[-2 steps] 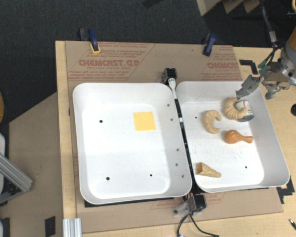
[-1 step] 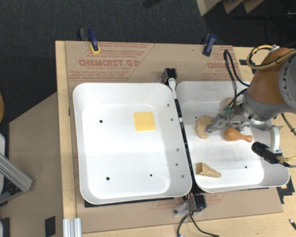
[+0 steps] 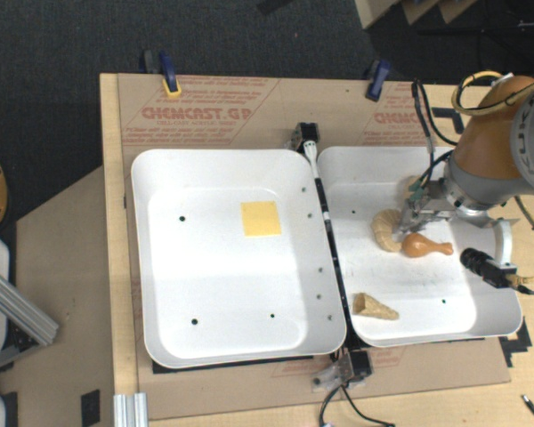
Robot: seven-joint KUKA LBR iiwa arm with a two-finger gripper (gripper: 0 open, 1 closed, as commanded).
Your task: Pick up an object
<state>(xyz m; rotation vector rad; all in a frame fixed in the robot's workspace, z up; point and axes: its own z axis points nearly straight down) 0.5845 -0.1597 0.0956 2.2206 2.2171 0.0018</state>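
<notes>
Gripper (image 3: 416, 213) low in right bin (image 3: 481, 318), mid-area toward its back edge, likely going for the orange drumstick toy (image 3: 424, 246) touching a beige piece (image 3: 387, 230). Finger state: can't tell, wrist blocks it. Wedge (image 3: 375, 306) near front edge; yellow square (image 3: 261, 219) in left bin (image 3: 160, 265).

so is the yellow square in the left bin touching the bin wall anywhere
Apart. The camera view shows the yellow square lying flat on the left bin floor, with bare white floor visible on all four sides of it.
</notes>
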